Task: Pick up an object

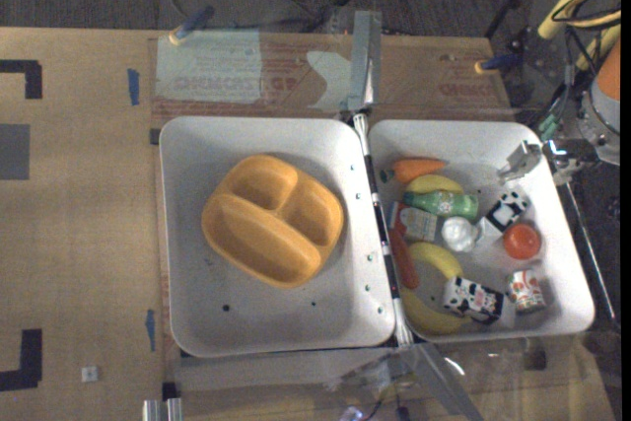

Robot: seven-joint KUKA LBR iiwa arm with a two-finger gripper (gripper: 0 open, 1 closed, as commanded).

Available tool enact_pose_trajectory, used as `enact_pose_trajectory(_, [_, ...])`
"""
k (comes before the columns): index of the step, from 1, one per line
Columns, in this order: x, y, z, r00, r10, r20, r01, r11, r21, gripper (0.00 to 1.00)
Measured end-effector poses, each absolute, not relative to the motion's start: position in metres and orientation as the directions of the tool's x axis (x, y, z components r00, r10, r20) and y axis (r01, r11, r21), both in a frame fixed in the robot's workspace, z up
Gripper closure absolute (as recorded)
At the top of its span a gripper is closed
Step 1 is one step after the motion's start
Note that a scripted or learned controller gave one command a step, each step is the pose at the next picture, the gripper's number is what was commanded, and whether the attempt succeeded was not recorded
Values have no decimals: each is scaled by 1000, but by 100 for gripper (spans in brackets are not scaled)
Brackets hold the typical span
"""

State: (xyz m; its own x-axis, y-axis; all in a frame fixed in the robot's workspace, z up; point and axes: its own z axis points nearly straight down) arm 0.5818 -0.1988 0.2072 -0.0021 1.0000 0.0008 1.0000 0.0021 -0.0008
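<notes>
Arm [609, 84] cut off by right edge; orange band partly visible. Gripper [520, 160] small, blurred at right bin's [582, 296] far right corner; finger state unreadable. Lower banana [426, 306] partly hidden under cow-print carton [472, 299]. Green bottle [444, 204] label too small to read.

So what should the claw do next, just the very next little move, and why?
Probably ease down and a little left, toward the black-and-white cube. The gripper hangs over the right bin's upper right corner with nothing between its fingers, and that cube lies nearest below it. An orange ball sits close beside the cube, so a short, careful descent seems safest.
</notes>
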Motion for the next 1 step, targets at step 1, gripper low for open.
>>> enact_pose_trajectory(1, [590,-193,97,60,998,-2,998,-60,7,0])
